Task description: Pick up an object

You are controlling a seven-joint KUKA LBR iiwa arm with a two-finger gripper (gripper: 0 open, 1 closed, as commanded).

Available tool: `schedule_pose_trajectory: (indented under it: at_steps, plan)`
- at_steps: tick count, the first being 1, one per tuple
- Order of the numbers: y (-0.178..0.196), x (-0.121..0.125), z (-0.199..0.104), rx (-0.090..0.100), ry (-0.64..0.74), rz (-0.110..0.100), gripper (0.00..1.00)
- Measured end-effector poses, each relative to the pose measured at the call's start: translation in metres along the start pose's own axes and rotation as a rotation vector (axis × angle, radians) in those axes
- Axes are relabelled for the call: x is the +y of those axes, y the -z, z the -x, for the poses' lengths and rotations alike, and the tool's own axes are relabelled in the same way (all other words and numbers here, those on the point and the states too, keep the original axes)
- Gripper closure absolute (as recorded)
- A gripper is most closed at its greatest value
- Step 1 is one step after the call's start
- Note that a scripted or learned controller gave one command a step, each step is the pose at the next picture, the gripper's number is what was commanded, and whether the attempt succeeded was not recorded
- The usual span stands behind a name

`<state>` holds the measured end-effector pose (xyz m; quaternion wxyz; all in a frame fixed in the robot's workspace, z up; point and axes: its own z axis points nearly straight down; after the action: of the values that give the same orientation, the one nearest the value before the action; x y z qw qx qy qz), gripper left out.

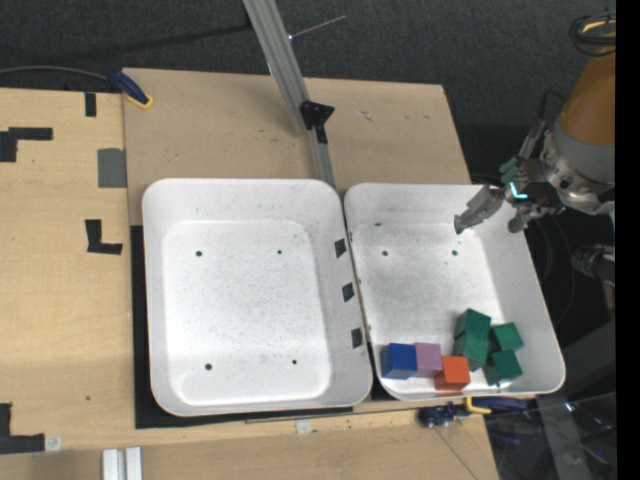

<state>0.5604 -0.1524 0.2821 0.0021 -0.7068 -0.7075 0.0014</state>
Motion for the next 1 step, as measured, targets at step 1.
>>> schedule_pose_trajectory:
  at_steps: [1]
  plan:
    - [0.0022, 0.0007, 0.0000, -0.001, 0.001, 0.004, 0.00]
